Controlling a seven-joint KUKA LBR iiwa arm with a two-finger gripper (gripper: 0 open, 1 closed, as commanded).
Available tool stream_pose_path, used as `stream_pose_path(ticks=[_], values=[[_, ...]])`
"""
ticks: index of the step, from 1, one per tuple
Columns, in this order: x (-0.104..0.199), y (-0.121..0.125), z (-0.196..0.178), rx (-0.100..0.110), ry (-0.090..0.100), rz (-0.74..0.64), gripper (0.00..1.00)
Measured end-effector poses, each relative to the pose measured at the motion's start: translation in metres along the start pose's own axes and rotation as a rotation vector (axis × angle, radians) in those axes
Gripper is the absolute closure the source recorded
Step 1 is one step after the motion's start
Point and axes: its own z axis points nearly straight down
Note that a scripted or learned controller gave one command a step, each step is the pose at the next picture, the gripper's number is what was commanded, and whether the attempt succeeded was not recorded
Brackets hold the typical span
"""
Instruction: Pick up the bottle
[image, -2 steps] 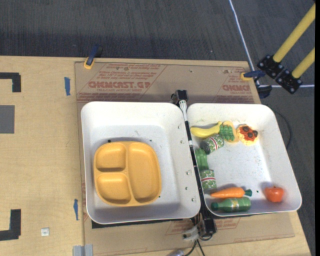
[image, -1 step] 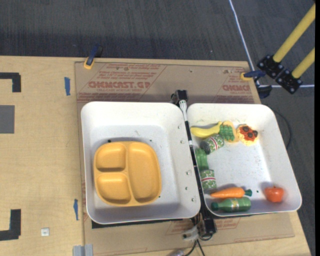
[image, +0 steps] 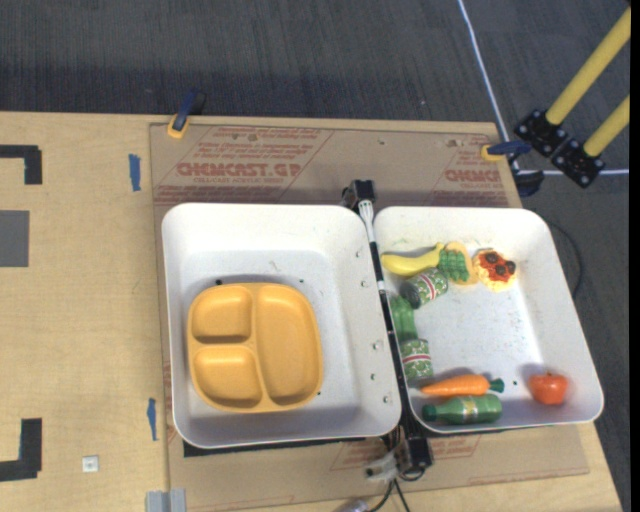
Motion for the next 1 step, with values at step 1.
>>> stream_pose_path(ticks=[1], values=[[0.0000, 0.0000, 0.0001, 0.000, 0.000, 0.000, 0.00]])
